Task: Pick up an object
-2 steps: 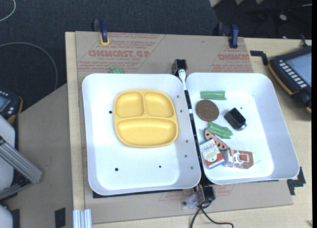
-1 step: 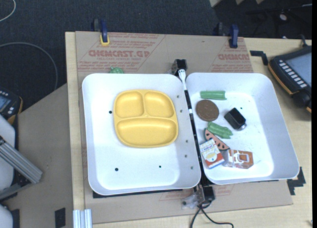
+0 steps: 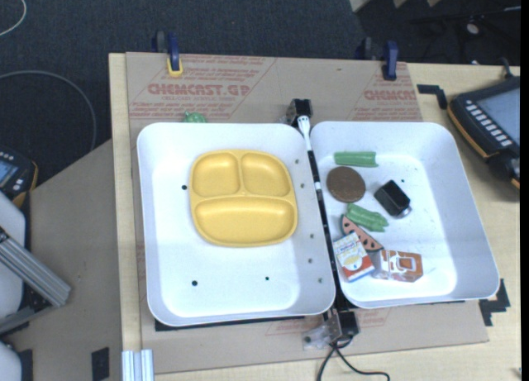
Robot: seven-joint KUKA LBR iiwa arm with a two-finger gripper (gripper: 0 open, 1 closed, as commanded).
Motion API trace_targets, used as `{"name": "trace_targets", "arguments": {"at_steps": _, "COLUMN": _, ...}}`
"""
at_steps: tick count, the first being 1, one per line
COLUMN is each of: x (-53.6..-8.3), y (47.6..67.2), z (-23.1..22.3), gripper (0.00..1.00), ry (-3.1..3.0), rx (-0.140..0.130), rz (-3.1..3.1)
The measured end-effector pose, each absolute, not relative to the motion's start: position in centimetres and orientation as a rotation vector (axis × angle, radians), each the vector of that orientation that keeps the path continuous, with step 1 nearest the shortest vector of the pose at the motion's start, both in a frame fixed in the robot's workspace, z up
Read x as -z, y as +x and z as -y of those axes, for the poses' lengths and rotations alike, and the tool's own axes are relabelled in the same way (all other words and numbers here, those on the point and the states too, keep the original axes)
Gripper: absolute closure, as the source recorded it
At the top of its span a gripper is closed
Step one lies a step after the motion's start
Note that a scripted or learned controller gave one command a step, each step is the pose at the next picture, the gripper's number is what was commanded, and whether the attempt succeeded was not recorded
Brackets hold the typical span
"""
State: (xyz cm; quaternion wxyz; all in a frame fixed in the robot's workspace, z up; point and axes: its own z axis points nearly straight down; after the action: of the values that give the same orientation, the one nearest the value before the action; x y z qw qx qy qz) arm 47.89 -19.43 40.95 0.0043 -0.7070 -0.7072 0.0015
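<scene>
The right bin [image 3: 450, 206] holds several small objects. A green pod [image 3: 355, 158] lies near its back. A brown round disc [image 3: 345, 183] sits just below that. A black block [image 3: 392, 198] lies to the disc's right. A second green piece [image 3: 367, 216] rests mid-bin, touching a watermelon-slice toy [image 3: 361, 235]. At the front lie a small carton [image 3: 353, 256] and an orange and white packet [image 3: 400, 265] side by side.
The left bin [image 3: 165, 272] bears a yellow three-compartment plate [image 3: 243, 197]. A black clip [image 3: 300, 110] sits where the bins meet at the back. A tablet-like device [image 3: 494, 119] lies off the bench's right edge. Blue clamps [image 3: 172, 47] hold the board's back edge.
</scene>
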Motion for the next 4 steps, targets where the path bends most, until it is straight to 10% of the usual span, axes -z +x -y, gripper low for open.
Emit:
{"name": "trace_targets", "arguments": {"at_steps": 1, "x": -52.3, "y": 47.9, "z": 22.6, "gripper": 1.0, "ry": -2.235, "rx": 0.007, "rz": 2.231}}
{"name": "trace_targets", "arguments": {"at_steps": 2, "x": -41.4, "y": 47.9, "z": 21.1, "gripper": 1.0, "ry": -2.217, "rx": -0.004, "rz": 2.217}}
{"name": "trace_targets", "arguments": {"at_steps": 3, "x": -52.8, "y": 48.0, "z": 22.0, "gripper": 1.0, "ry": -2.231, "rx": 0.008, "rz": 2.233}}
{"name": "trace_targets", "arguments": {"at_steps": 4, "x": -38.5, "y": 47.9, "z": 19.5, "gripper": 1.0, "ry": -2.212, "rx": -0.009, "rz": 2.213}}
